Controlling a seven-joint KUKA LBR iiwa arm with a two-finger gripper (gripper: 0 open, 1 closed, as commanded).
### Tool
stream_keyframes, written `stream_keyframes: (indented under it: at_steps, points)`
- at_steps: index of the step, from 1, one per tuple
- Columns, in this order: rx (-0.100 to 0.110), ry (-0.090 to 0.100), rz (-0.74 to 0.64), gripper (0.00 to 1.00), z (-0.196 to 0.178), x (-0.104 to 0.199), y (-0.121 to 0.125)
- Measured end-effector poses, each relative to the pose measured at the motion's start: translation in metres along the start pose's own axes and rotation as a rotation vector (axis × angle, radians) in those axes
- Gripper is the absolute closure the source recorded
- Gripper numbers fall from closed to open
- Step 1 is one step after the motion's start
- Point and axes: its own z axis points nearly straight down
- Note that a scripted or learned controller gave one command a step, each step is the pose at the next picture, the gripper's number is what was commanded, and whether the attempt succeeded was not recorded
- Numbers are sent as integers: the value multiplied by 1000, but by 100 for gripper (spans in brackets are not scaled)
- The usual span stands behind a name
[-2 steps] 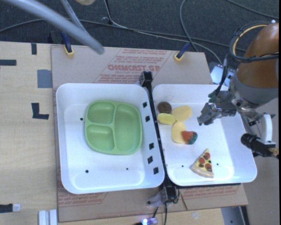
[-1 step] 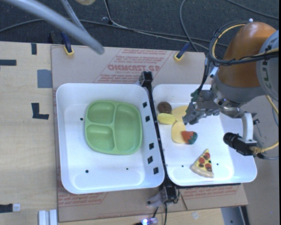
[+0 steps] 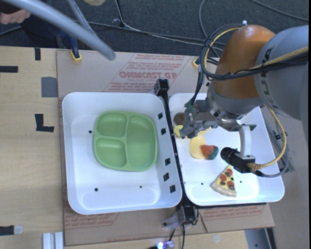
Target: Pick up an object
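My gripper (image 3: 189, 128) hangs low over the left part of the right bin (image 3: 269, 188), under the orange-banded wrist. Just below it lies a pale yellow toy (image 3: 198, 148) with a red and green strawberry-like piece (image 3: 209, 152) against its right side. A brown round piece (image 3: 179, 119) shows at the gripper's left edge. A toy pizza slice (image 3: 225, 181) lies nearer the bin's front. The wrist hides the fingertips, and nothing shows held between them.
The left bin (image 3: 78, 191) holds a green divided plate (image 3: 126, 140). A black divider (image 3: 168, 139) with clips runs between the two bins. A black cable connector (image 3: 236, 158) and yellow cables hang off the arm over the right bin.
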Motion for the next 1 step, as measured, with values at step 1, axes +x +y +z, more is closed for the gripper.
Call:
stream_keyframes:
  at_steps: [1]
  points:
    - [-1, -1, 0, 100, 5, 53, 5]
